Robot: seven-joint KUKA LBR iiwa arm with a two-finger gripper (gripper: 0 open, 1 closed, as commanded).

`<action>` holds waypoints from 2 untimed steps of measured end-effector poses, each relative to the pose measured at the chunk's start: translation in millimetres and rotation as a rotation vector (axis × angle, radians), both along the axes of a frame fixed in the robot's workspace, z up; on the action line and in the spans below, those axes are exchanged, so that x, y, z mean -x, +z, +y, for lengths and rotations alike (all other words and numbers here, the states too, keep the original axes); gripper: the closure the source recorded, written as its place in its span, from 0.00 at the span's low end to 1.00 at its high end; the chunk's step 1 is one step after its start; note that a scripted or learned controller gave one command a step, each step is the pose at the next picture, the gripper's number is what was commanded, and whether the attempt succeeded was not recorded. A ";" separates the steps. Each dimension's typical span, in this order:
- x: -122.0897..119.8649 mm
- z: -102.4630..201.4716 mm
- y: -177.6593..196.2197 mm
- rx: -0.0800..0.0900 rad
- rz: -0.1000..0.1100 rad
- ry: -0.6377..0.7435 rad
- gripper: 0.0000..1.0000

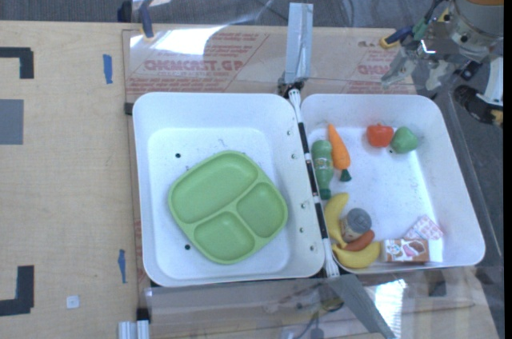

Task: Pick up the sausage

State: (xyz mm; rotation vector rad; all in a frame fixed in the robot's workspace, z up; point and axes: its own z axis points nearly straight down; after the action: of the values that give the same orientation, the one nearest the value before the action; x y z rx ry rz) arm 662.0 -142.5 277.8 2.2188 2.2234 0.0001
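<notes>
End effector (416, 61): hangs past the right bin's (460, 177) far rim, grip state impossible to tell.
Sausage (358, 241): near-left corner of the right bin, lying on the bananas (352, 249), beside a carton (412, 248).
Left bin (160, 145): holds a green divided plate (228, 207).
</notes>
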 end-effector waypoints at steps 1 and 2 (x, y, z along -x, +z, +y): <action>104.8 15.0 -146.1 0.000 0.000 0.062 0.00; 50.3 -11.9 -167.8 0.001 -0.002 0.054 0.00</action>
State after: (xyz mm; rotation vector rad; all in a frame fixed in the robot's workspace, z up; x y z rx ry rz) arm 611.8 -154.4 110.0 2.1564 2.2810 0.0018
